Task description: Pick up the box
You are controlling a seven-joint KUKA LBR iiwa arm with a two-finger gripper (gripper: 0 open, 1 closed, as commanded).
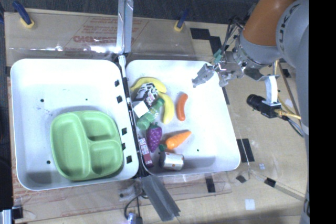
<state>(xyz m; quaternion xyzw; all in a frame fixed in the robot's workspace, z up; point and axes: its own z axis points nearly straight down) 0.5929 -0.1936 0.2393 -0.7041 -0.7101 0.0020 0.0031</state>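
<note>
White plastic forms the right bin (pixel 220 128), and every place below is given relative to it. The gripper (pixel 212 75) hangs over its upper right corner, just inside the rim; its two fingers stand apart with a clear gap and nothing between them. The grey arm (pixel 278 13) with its orange band reaches in from beyond the bin's right edge.

The bin's load is heaped along its left wall. A yellow banana (pixel 157 94) curves near the upper left of the floor. A small black-and-white packet (pixel 149 95) lies on the banana's inner side. Just below the packet, against the left wall, sits a small white box (pixel 140 109), tilted, touching green leafy produce (pixel 149 117). Below that lies a purple bunch of grapes (pixel 154 136). A dark red, narrow box (pixel 144 150) lies along the left wall near the lower left corner. An orange carrot (pixel 177 139) rests beside the grapes, toward the bin's middle. A silver can (pixel 171 161) lies on its side near the bottom wall. An orange-red sausage (pixel 181 106) lies apart from the heap, near the bin's centre.

Left of the right bin, touching it along the shared wall, is the left bin (pixel 31 86), which bears a green divided tray (pixel 86 144).
</note>
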